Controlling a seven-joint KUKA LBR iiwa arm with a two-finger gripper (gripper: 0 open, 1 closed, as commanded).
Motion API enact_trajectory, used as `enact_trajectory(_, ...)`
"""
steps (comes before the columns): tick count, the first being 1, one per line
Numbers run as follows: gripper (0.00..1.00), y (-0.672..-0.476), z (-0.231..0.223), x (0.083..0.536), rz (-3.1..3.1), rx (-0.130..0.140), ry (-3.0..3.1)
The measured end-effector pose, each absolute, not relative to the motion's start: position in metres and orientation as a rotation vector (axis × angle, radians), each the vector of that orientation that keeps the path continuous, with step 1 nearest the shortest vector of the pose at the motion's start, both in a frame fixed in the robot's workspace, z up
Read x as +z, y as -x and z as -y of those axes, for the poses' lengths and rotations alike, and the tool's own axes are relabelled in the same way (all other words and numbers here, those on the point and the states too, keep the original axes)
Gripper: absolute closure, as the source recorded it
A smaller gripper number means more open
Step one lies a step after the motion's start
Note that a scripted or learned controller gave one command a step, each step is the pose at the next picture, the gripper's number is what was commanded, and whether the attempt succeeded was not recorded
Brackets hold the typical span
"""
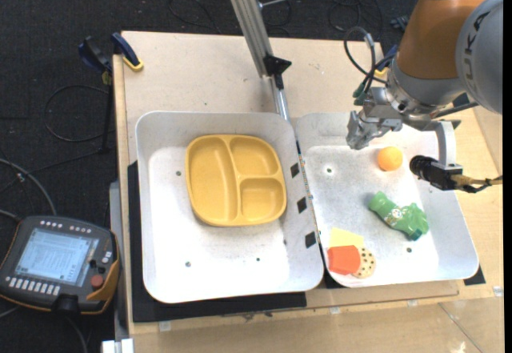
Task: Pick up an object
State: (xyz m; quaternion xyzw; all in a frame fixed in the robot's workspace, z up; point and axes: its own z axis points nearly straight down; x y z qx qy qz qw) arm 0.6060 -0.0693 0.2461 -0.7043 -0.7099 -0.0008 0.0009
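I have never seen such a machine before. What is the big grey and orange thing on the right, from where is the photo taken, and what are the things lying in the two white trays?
It is a robot arm, reaching in from the right. At its end is a gripper, a two-finger hand; nothing is seen between its fingers. One camera, fixed above the bench, looks down at a slant. The left bin holds a yellow divided plate. The right bin holds a small orange ball close to the gripper, a green toy, and a yellow, red and spotted pile at its front edge.
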Motion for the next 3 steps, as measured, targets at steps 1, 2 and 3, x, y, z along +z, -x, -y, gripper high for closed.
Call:
enact_trajectory(1, 1.00, -0.596, 0.008, 0.248, 2.230, -0.002, 2.209)
enact_trajectory(2, 1.00, -0.579, -0.046, 0.255, 2.230, -0.001, 2.210)
enact_trajectory(3, 1.00, -0.562, -0.094, 0.238, 2.228, 0.003, 2.210)
